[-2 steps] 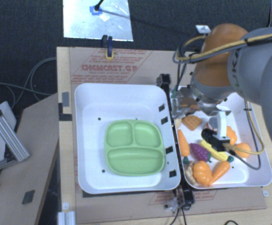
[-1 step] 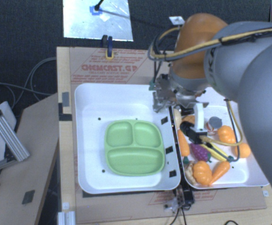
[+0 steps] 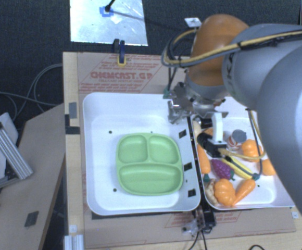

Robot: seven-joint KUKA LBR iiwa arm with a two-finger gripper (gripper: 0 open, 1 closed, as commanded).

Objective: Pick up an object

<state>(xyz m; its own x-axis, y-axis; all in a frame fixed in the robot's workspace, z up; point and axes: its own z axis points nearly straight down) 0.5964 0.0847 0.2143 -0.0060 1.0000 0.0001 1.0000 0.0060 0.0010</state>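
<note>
now | claw [image 3: 178, 112] at bin [image 3: 96, 155] rim; grip state: cannot tell | cardboard [image 3: 88, 69] print: "chemcast gp"

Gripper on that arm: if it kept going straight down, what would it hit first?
Probably the gripper would meet the left-hand bin's bare white floor by its right wall, beside the green divided plate; depth is unclear.

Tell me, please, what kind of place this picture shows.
Probably a robotics lab: a grey robot arm over two white bins, a green divided plate in the left bin, toy fruit and vegetables in the right bin.
</note>
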